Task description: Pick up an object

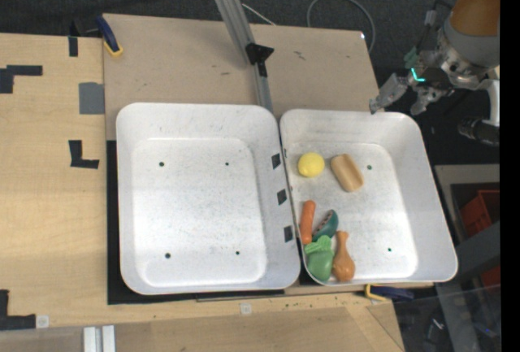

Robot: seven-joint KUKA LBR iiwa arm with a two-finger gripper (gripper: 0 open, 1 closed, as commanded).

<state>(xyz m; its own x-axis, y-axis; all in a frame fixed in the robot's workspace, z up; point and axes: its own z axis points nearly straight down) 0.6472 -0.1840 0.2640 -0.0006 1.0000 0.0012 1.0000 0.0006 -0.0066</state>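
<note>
Gripper hangs beyond the right bin's upper right corner, fingers spread and grasping nothing. Inside that bin lie a yellow ball, a tan block, a carrot, and what may be green and orange toys.

Two shallow white bins sit side by side: the left bin and the right bin. All the small things are toys lying in the right bin, six by my count. There is one yellow ball, one tan bread roll, one orange carrot, one green vegetable, and one orange drumstick. One teal-and-red piece lies among them, though the toys crowd together there and it may be part of the green one. One arm with one gripper is above the right bin's far corner.
</note>
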